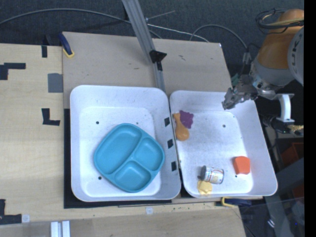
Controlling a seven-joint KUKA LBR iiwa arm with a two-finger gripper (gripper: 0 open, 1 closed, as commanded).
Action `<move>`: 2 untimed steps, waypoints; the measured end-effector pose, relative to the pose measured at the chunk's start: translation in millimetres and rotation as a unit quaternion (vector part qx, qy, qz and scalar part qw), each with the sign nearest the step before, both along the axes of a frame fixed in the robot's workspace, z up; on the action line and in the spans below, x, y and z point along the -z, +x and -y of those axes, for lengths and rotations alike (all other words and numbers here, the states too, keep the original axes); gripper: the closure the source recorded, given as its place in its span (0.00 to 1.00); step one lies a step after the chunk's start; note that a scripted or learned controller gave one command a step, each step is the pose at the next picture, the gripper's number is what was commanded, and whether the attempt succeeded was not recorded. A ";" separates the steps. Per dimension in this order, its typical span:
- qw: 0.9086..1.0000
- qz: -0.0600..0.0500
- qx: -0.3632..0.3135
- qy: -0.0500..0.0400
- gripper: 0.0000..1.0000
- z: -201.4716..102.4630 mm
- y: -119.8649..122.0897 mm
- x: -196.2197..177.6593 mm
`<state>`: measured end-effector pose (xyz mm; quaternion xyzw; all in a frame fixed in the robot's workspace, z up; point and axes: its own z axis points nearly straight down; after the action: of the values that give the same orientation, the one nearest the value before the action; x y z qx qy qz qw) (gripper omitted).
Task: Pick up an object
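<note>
Small orange plastic block (241, 165) lies in right white bin (261, 147), near front corner. Two-finger gripper (229, 102) hangs over bin's far edge, well apart from block; whether open or closed, cannot tell.

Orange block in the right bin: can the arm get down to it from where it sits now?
Probably yes. The orange block lies alone on the right bin floor, apart from the small can, with open space above. The end effector hovers at that bin's far right corner.
</note>
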<state>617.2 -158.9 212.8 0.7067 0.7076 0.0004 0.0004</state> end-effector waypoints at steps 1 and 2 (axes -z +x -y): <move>1.000 -0.001 -0.002 0.001 1.00 -54.8 -10.5 1.0; 1.000 -0.001 -0.003 0.001 1.00 -110.9 -5.2 -10.5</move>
<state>612.0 -48.0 223.3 0.7043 0.7099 0.0005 -0.0011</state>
